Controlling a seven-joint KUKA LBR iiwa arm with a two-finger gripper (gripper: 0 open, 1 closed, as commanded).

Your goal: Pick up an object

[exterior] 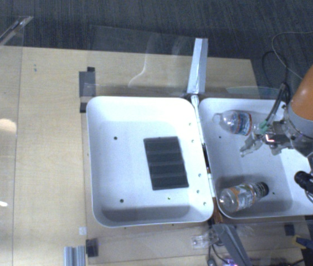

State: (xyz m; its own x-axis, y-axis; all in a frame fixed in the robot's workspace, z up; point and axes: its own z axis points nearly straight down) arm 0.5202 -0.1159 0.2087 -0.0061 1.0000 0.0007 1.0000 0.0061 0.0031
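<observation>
Gripper [251, 144] just beside bottle [234, 121]

A single fixed camera looks down from above at a slant onto the table [45, 148], taking in both white bins: the left bin [103, 165] near centre, the right bin [289, 204] toward the right edge. The view stands far enough back to include dark floor [117, 4] beyond the table's far edge.

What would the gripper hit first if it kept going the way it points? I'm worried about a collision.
The gripper points left and down into the right bin. Straight on, it would probably meet the bin's bare floor first, just below the upper bottle. Depth is unclear, so it might graze that bottle.
</observation>
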